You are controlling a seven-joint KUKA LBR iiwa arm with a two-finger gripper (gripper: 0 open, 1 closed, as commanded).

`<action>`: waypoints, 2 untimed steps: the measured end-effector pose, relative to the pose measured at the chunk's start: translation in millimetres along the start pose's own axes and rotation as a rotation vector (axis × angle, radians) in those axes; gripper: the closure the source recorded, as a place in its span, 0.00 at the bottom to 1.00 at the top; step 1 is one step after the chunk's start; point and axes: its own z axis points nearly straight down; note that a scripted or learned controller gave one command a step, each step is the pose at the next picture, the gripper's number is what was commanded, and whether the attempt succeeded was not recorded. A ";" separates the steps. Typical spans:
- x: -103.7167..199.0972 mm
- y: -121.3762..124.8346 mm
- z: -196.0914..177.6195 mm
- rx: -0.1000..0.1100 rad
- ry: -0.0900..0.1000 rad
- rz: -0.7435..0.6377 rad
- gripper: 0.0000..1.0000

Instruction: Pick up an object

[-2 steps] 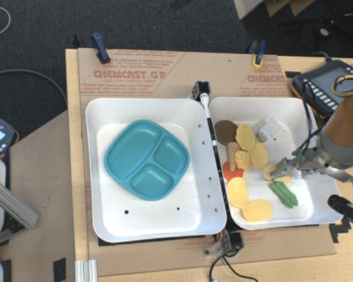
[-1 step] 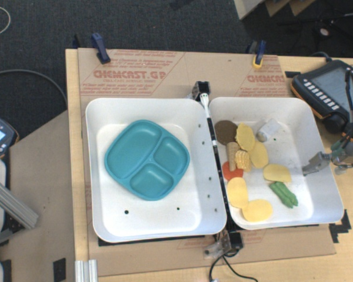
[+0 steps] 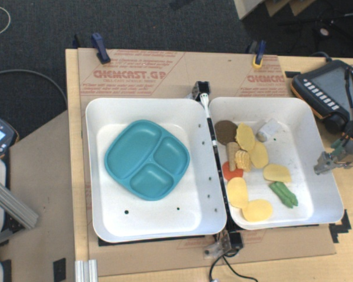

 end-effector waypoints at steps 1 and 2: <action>44.1 1.6 -87.6 -0.006 0.001 -0.006 1.00; 96.8 1.8 -166.8 -0.007 0.002 -0.008 1.00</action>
